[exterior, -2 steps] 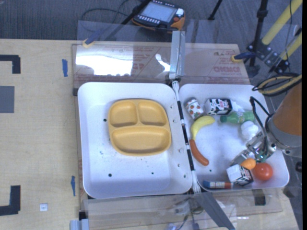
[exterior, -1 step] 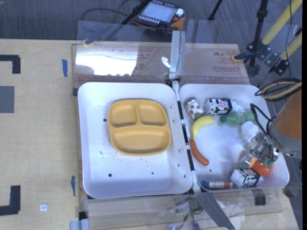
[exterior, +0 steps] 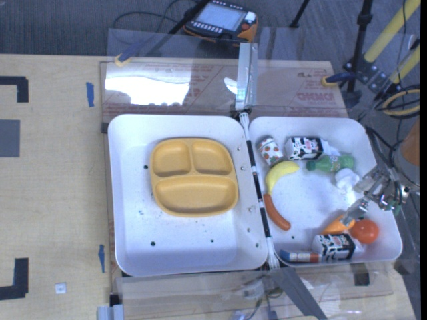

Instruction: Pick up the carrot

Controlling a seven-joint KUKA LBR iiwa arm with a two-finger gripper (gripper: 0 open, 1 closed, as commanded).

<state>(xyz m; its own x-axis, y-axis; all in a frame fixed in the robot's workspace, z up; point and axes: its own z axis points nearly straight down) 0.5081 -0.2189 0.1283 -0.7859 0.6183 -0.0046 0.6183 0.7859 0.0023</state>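
In the right bin (exterior: 293, 199), the carrot (exterior: 335, 226) appears as a small orange wedge near the front right corner. It is wedged between a round orange-red fruit (exterior: 365, 231) and a cow-pattern carton (exterior: 333, 246) that hides its lower part. My gripper (exterior: 351, 213) comes in from the right and hangs just above and right of the carrot, its tip almost at the carrot's upper end. Nothing shows it holding anything.
The right bin also has a banana (exterior: 281, 174), a reddish sausage (exterior: 276, 213), a spotted cup (exterior: 269, 151), a second cow-pattern carton (exterior: 303, 147), a green bottle (exterior: 331, 163), a white lump (exterior: 345, 178) and a marker (exterior: 301, 256). A yellow divided plate (exterior: 193, 177) lies in the left bin (exterior: 127, 199).
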